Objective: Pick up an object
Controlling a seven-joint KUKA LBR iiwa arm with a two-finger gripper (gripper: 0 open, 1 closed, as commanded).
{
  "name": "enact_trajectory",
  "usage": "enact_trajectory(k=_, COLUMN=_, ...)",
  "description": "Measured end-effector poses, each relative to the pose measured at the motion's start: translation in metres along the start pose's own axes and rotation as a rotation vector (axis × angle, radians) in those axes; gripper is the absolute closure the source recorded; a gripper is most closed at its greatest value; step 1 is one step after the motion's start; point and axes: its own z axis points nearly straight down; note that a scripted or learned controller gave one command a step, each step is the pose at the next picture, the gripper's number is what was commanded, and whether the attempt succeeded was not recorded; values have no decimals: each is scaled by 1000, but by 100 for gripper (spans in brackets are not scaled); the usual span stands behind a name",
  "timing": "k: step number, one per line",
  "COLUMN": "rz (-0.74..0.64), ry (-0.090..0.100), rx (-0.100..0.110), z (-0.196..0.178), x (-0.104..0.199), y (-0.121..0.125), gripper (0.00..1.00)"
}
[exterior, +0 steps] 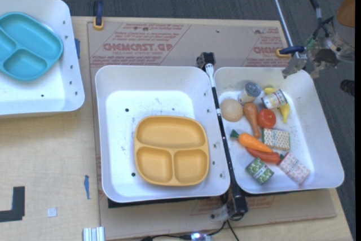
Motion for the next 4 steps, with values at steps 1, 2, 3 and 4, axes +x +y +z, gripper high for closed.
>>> enact_trajectory(k=1, rz=0, ry=-2, rx=-3, z=85, x=43, y=2, gripper=0)
enact_trajectory(k=2, rz=1, ry=-1, rx=-1, z=114, x=76, y=-77, gripper=0)
enact_trajectory(k=3, rz=2, ry=-2, rx=-12, z=101, x=75, y=-74, gripper=100)
enact_trajectory(k=4, rz=0, ry=1, rx=2, z=15, x=131, y=-138, gripper=100)
